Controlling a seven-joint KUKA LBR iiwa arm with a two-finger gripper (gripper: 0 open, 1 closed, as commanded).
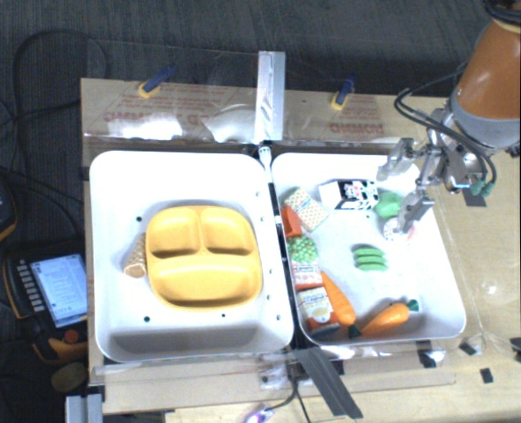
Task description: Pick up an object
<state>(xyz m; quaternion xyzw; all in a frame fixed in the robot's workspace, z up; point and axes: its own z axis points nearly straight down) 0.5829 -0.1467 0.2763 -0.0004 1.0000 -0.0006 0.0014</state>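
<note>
White plastic, two shallow bins side by side. Left bin (110,236): a yellow divided tray (204,256) takes the middle, a tan cone-like piece (135,257) touching its left edge; bare floor runs along the near and left walls. Right bin (436,280): clutter packed against the left wall, namely a checked packet (304,208), a green pea cluster (304,251), a small labelled pouch (316,304). Open floor in the middle and right.

Gripper (410,214) hangs over the right bin's far right part, beside the rim; whether its fingers are parted or closed I cannot tell. A small pale thing (392,230) sits just below it, too blurred to name. Green lump (387,205) partly hidden by the gripper.

Carrot (385,317) lies near the front right corner, long axis slanting, leafy end up-right. Green pod (369,258) lies crosswise, mid-floor.
</note>
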